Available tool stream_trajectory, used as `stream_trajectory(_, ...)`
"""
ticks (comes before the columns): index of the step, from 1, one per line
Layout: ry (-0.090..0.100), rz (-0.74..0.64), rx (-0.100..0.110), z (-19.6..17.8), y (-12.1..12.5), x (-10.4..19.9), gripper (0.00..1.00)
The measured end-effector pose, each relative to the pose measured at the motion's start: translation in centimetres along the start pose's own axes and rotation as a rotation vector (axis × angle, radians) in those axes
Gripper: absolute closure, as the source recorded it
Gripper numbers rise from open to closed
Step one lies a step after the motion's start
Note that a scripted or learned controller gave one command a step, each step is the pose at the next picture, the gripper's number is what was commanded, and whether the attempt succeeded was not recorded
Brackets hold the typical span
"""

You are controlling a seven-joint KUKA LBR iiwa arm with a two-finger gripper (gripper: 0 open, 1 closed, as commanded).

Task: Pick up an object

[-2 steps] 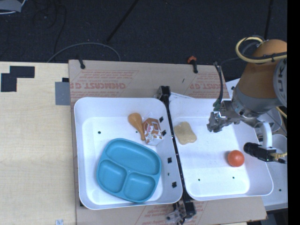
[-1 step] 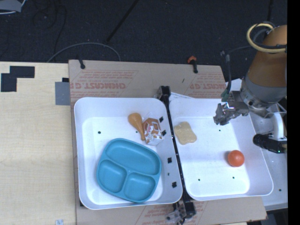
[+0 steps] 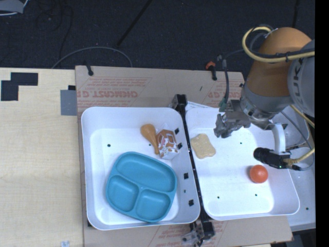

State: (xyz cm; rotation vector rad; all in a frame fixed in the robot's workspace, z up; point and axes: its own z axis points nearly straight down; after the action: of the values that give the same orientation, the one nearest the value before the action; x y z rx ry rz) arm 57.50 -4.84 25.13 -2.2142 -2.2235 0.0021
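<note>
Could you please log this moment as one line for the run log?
gripper above right bin, holding nothing | nearest: tan sponge | orange ball untouched

Two shallow white bins sit side by side on the counter point(image 3: 41, 153): the left bin point(image 3: 95, 138) and the right bin point(image 3: 231, 199). The left bin has three things: one blue divided plate point(image 3: 140, 186), one wooden spoon point(image 3: 150, 136), and one small brown-and-white packet point(image 3: 167, 143). The right bin has two: one pale sponge-like piece point(image 3: 203, 146) and one orange-red ball point(image 3: 258, 174). That makes five loose things.
</note>
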Motion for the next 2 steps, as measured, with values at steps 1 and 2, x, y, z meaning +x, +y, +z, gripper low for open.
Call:
stream_trajectory(1,0.0,-0.001,-0.002,-0.3,2.0,5.0,1.0)
stream_trajectory(2,-0.001,0.0,0.001,1.3,2.6,9.5,1.0)
